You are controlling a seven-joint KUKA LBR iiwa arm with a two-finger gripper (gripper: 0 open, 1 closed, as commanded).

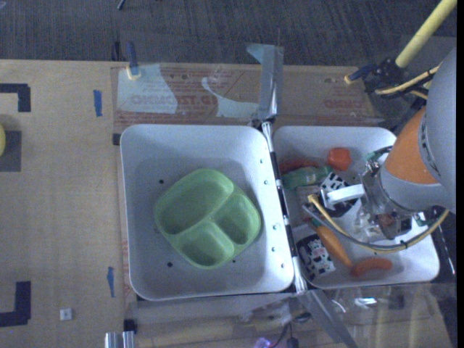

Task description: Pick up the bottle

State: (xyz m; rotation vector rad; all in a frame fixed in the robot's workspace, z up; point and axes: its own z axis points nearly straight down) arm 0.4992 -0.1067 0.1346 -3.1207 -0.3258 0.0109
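Dark carpet lies beyond the wooden bench (pixel 58 216), which carries two shallow white bins side by side. We start at the gripper (pixel 368 220), low over the middle of the right bin (pixel 413 270), under the grey arm with its orange band (pixel 409 162); we cannot tell how it is set, since the wrist and looping cables hide it. Around it lie small items: a black-and-white patterned piece (pixel 335 188) just toward the bin's inner wall, an orange carrot-like stick (pixel 335 246) toward the near edge, a reddish sausage shape (pixel 371 267) at the near edge, and a second patterned block (pixel 315 256) in the near inner corner. We judge the green object (pixel 304 175) by the far inner corner, beside a red-orange piece (pixel 338 158), to be the bottle, though the blur leaves that unsure. To grasp it well, we should lift clear of the clutter, line up across its narrow width, then descend. The left bin (pixel 138 194) holds a green divided tray (pixel 206 218) at its centre.
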